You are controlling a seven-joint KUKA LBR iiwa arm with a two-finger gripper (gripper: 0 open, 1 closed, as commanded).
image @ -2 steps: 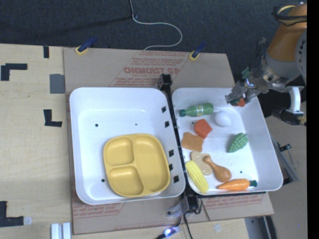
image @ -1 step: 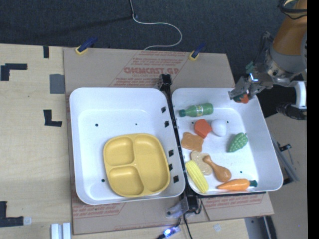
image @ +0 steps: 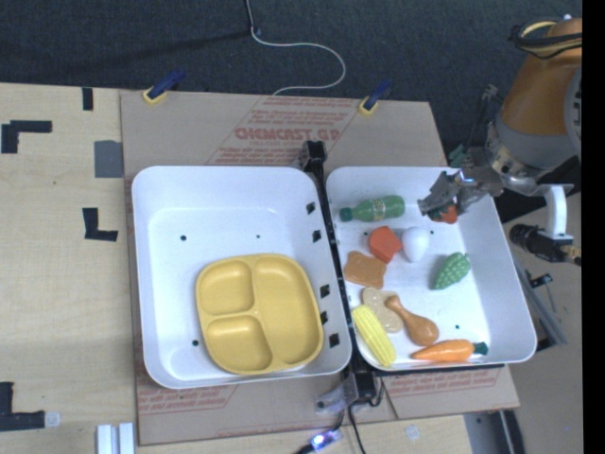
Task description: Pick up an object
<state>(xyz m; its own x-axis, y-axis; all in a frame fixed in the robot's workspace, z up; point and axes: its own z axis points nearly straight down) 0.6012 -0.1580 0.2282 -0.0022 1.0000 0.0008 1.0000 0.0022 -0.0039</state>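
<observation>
My gripper [image: 442, 203] hangs over the back right part of the right bin [image: 506, 282], reaching in from the right. A small red-orange object [image: 449, 217] shows between its dark fingertips, and the fingers are shut on it. Below lie several toy foods: a green bottle [image: 373, 208], a red-orange block [image: 383, 242], a white egg [image: 415, 244], a green ridged vegetable [image: 452, 270], a brown toast slice [image: 365, 270], a drumstick [image: 414, 322], a corn cob [image: 373, 336] and a carrot [image: 444, 352].
The left bin [image: 161, 206] holds a yellow divided plate [image: 257, 312] at its front. A black clip [image: 314, 153] sits where the two bins meet at the back. Both bins rest on a cardboard sheet [image: 284, 126].
</observation>
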